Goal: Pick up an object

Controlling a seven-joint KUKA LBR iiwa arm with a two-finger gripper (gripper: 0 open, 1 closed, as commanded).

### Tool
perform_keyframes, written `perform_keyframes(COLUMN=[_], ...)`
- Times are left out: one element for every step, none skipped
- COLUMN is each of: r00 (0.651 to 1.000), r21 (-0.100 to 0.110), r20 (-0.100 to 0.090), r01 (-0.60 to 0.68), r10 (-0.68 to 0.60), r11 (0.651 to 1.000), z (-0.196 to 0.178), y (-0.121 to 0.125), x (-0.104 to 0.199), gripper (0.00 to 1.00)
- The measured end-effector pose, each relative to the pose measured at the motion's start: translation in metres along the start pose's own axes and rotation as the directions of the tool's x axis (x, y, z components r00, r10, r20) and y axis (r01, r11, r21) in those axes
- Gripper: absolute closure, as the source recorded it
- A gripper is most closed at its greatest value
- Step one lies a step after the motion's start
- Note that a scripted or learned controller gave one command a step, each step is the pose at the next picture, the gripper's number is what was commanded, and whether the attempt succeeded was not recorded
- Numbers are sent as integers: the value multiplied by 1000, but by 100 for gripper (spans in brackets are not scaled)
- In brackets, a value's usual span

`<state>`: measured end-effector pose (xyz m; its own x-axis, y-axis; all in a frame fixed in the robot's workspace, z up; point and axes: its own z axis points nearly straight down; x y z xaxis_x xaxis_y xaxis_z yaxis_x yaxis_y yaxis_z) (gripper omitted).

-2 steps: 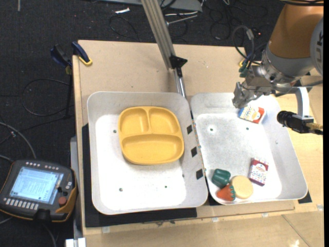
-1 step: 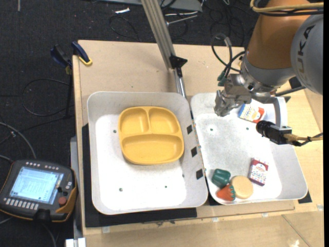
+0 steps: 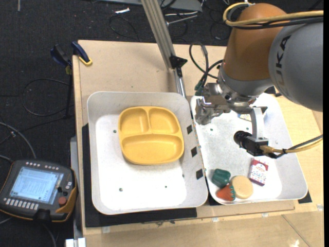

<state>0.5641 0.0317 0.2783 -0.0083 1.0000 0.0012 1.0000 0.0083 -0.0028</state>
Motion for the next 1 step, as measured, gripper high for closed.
perform_keyframes(r00=[1000], r21=[-1], r20=[0], r01=[-1], r10=[1], r11=[1000], z=[13], y=[-10], x=[43], gripper=[100])
